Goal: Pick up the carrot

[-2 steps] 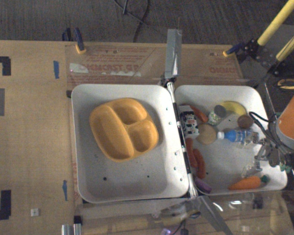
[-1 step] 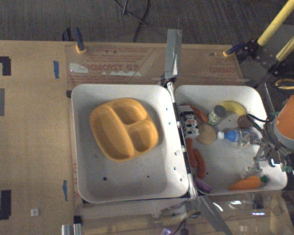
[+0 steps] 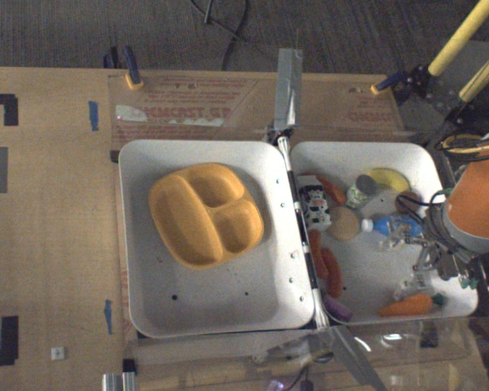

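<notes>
carrot (image 3: 409, 305) lying near the front edge of the right bin (image 3: 367, 155); gripper (image 3: 437, 259) poised just above it, fingers' state impossible to tell

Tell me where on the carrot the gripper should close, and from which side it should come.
Probably across the thick orange middle of the carrot, coming straight down. It lies flat, lengthwise along the near wall of the right bin, green end right, so fingers should straddle its narrow width. The gripper hangs just above it.

Arm (image 3: 475, 206) at right edge, orange band showing, wrist lowered
</notes>
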